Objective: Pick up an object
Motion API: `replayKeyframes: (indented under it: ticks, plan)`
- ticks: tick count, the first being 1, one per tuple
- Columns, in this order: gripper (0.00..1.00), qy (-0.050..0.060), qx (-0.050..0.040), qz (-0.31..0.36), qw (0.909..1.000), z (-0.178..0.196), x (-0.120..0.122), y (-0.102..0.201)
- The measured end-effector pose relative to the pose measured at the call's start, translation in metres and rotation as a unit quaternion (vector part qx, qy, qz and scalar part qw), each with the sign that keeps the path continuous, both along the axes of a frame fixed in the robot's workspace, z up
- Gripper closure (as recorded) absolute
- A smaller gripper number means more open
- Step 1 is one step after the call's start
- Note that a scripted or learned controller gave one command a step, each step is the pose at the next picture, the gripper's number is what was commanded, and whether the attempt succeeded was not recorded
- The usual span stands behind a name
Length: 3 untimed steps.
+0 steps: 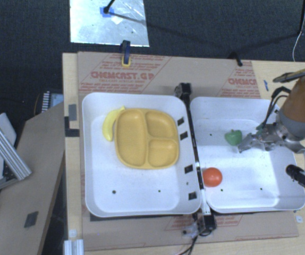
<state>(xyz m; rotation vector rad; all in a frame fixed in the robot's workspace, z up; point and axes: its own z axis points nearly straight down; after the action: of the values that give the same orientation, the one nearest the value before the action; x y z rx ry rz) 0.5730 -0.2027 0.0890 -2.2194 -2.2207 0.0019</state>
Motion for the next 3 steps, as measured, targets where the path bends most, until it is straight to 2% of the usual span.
replayKeyframes:
  ticks: [1, 3]
  plan:
    - [1.00, -0.004, -0.0015, 0.000, 1.0000, 0.014, 0.002, -0.001]
    - [1.00, -0.004, -0.0016, 0.001, 1.0000, 0.111, -0.005, -0.001]
